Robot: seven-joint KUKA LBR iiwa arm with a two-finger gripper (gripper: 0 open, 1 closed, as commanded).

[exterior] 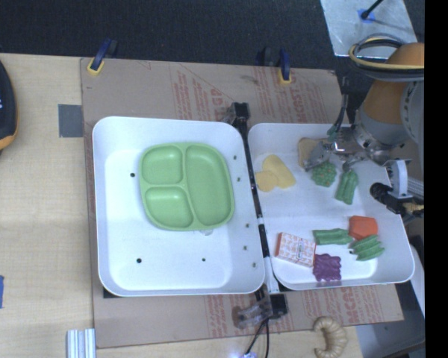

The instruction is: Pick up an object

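Left bin (112,200) white; divided plate (187,186) pale green. Right bin (284,136) white: pale yellow piece (274,174), orange block (363,226), purple item (328,267), possibly red-and-white patterned packet (295,249).

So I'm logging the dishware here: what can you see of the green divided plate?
The green divided plate is pale green, plastic-looking, a rounded square with three compartments: two smaller on the left, one long on the right. All three look bare. It lies flat, slightly rotated, in the upper middle of the left white bin, touching only the bin floor.

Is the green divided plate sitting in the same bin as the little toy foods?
No, the green divided plate lies in the left bin, while the toy foods lie in the right bin.
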